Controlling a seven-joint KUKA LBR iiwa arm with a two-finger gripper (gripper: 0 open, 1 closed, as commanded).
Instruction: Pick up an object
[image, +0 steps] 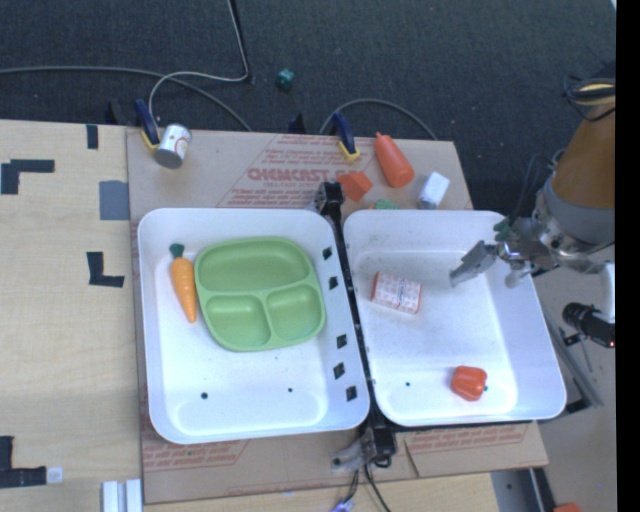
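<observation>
My fingers hang over the right bin, near its far right side; whether they are spread or pressed together, I cannot tell. A pink-and-white packet lies just left of them, and a small red pepper sits well below.

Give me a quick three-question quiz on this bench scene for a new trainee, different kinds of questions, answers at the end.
1. True or false: the toy carrot lies inside the green divided plate.
2. Which bin holds the red pepper? A) left bin B) right bin C) neither
3. Fill in: the gripper is above the ____ bin, apart from the pink-and-white packet.

Key: 1 false, it lies beside the plate on the left bin floor. 2 B. 3 right.
</observation>
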